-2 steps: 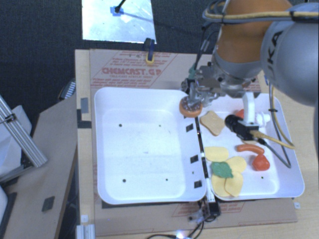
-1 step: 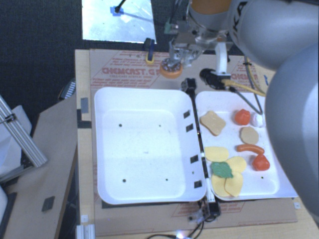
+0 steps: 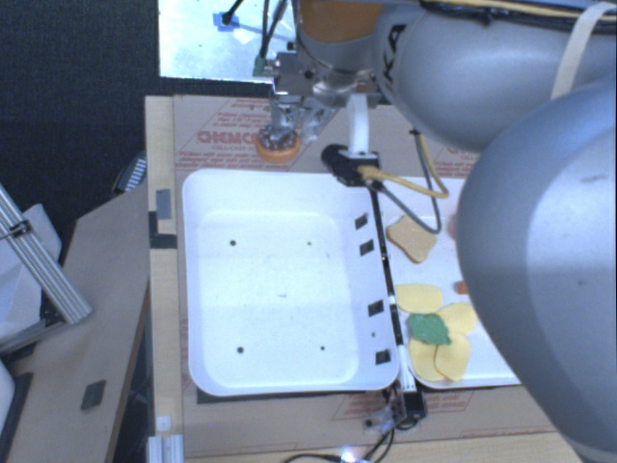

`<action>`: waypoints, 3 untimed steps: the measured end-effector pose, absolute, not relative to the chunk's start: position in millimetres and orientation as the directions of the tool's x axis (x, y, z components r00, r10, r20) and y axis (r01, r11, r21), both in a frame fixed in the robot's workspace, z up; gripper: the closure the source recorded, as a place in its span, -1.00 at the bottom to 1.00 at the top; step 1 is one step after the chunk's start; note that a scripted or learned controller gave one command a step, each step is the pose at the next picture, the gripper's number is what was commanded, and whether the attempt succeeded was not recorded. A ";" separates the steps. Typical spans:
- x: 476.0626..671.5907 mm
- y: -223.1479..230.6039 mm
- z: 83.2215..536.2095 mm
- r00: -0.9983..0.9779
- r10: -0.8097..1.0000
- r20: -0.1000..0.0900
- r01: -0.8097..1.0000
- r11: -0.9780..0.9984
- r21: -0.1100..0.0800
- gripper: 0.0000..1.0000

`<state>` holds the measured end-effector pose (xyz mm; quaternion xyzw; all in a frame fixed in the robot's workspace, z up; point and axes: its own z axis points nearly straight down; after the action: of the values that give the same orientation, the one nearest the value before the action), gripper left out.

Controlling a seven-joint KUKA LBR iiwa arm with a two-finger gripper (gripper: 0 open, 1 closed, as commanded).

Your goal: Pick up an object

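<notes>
My gripper point(image 3: 279, 141) hangs above the far rim of the left bin point(image 3: 207, 287), over the cardboard behind it. A small round orange piece point(image 3: 277, 150) sits between its fingertips, and the fingers are shut on it. In the right bin point(image 3: 482, 379) lie a tan bread-like piece point(image 3: 412, 239), several yellow slices point(image 3: 420, 298) and a green leaf-shaped piece point(image 3: 430, 329). The grey arm hides most of the right bin.
A black divider with cables point(image 3: 381, 258) runs between the two bins. Cardboard point(image 3: 222, 128) lies under and behind the bins. A metal rail point(image 3: 39, 268) leans at the left, off the bench. The arm's large grey links fill the upper right.
</notes>
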<state>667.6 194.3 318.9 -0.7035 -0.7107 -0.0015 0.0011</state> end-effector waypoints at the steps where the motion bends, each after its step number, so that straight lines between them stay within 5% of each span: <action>1: 667.8 237.3 330.3 -0.008 1.000 0.003 1.000 0.008 0.003 1.00; 2: 634.5 222.6 438.0 -0.006 1.000 0.005 1.000 0.006 0.013 1.00; 3: 669.3 234.5 525.2 -0.006 1.000 0.004 1.000 0.006 0.014 1.00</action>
<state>669.3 234.5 525.2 -0.7050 -0.7092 -0.0062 -0.0034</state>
